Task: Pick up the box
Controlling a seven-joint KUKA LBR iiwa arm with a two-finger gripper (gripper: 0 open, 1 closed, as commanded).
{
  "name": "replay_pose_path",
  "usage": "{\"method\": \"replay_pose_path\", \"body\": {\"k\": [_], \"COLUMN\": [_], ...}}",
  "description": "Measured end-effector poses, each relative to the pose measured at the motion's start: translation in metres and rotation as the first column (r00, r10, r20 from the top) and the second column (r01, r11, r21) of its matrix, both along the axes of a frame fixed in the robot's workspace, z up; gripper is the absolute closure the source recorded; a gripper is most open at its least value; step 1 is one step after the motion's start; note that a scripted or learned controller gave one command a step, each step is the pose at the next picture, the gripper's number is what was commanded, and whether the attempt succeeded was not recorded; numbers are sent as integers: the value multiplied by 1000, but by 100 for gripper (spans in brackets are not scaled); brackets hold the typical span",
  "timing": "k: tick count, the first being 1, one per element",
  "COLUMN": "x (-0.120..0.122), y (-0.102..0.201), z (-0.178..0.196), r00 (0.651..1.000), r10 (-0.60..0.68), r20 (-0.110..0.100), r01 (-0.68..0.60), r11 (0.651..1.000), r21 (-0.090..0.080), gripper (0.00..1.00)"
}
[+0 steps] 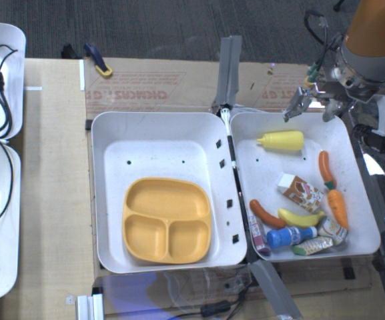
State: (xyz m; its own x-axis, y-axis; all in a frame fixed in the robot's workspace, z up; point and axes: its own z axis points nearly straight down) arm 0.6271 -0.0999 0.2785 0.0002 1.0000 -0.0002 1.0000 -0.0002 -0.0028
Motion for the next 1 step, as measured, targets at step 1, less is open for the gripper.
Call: {"method": "replay_pose_path", "body": {"k": [1], "x": [-33], "y": [78], "z": [-88], "r00": [966], "r10": [257], "r20": [0], "r01": [-257], "r11": [966], "r21": [0], "gripper": [0]}}
